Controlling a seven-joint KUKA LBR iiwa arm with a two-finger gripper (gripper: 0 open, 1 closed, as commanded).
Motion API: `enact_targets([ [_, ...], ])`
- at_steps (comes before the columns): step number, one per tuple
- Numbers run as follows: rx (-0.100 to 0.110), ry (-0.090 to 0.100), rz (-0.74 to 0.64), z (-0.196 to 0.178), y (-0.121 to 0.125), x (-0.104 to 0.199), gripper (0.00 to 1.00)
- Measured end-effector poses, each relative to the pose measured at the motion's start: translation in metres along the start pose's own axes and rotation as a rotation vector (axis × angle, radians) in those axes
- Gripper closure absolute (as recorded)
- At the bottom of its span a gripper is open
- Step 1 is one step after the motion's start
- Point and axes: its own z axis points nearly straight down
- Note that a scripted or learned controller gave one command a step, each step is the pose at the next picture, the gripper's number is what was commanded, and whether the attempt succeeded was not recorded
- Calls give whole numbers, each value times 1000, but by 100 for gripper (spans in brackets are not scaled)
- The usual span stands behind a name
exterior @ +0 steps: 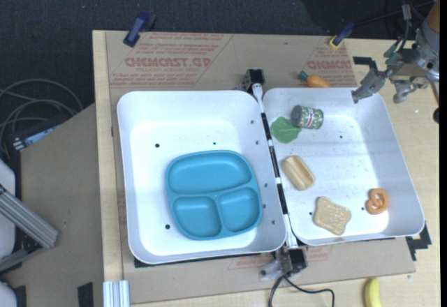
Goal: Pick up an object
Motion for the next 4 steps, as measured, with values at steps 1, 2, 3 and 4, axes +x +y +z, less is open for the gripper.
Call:
enact_targets([
  [1, 3, 2, -1, 78, 16, 43, 0],
  [2, -9, 1, -2, 147, 37, 63, 0],
  [3, -1, 1, -1, 173, 46, 94, 0],
  [4, 1, 0, 2, 175, -20, 82, 0],
])
